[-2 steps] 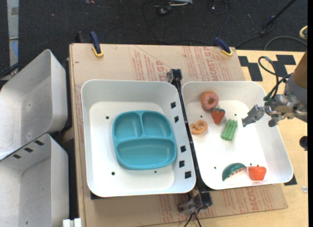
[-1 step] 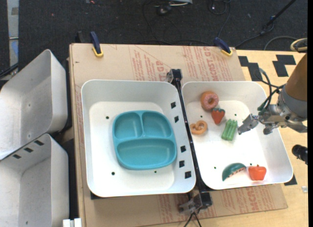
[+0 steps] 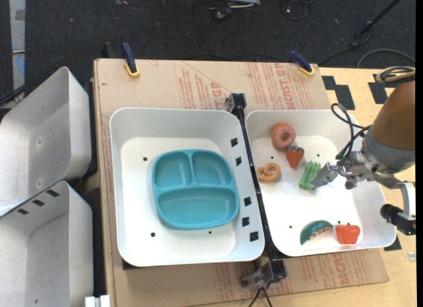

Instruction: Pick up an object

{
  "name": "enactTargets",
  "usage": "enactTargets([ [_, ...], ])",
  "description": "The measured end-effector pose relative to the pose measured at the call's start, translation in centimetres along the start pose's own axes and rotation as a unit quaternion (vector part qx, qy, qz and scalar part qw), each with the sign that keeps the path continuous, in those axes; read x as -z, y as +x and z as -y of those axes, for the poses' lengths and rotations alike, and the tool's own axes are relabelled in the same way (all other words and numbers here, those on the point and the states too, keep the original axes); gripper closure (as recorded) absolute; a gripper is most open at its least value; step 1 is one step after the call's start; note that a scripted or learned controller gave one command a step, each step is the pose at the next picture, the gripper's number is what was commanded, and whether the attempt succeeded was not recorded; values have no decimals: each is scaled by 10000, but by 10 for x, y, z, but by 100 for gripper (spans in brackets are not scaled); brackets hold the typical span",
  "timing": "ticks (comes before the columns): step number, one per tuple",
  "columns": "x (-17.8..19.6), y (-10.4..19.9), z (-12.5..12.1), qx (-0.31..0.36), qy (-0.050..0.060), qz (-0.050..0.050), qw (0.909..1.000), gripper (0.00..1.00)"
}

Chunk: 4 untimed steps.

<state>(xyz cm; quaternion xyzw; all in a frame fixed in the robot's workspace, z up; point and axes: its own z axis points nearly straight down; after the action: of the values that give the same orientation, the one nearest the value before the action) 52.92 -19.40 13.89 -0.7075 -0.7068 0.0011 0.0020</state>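
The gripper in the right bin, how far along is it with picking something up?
Done: the arm has reached into the right bin, and the gripper sits right beside the green object. In hand: nothing is visibly lifted; the green object appears to lie on the bin floor. Left: grasping and lifting. The pink donut, strawberry, small orange ring, watermelon slice and red tomato lie untouched.

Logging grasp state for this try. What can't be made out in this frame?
- Pincer in the camera view: too small and dark to tell how it stands, or whether it touches the green piece.
- Arm: cut off by the right edge.
- Red item and green-and-red wedge in the right bin: too small to identify.
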Motion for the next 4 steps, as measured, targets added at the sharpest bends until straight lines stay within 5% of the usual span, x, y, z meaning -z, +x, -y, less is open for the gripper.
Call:
enactTargets([
  [1, -50, 1, 0, -3, -4, 1, 10000, 0],
  [2, -36, 0, -1, -4, -29, 9, 10000, 100],
  [4, 67, -4, -7, 24, -51, 19, 10000, 100],
])
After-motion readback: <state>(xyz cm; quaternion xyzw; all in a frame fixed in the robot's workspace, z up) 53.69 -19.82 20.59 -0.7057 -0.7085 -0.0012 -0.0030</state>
